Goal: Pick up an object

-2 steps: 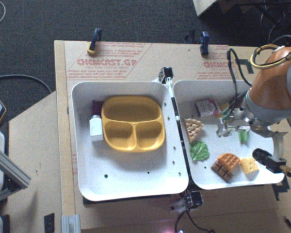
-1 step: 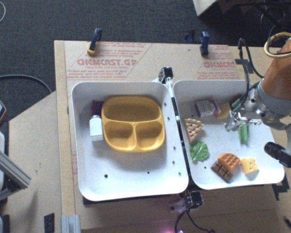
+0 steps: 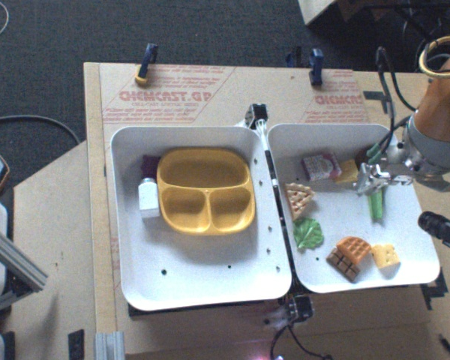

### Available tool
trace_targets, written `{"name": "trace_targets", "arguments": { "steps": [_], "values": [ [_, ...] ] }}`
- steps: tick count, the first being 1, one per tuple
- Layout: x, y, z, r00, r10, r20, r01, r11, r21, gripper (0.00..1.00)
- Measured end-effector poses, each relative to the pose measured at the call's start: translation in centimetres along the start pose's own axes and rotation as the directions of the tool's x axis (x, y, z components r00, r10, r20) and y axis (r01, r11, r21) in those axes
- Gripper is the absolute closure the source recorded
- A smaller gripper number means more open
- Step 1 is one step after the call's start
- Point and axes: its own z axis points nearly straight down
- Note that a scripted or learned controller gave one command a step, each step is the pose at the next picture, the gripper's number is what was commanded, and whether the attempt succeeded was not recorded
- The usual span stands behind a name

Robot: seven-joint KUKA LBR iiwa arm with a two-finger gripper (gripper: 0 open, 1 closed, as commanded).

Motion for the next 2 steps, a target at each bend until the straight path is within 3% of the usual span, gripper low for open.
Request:
{"name": "trace_targets", "arguments": {
  "steps": [1, 2],
  "values": [
    [2.2, 5.3, -0.9, 1.0, -0.004, -0.001, 0.004, 1.0, -0.001, 1.0],
    [3.9, 9.7, 1.0, 1.0, -0.003, -0.001, 0.003, 1.0, 0.001, 1.0]
  ]
}}
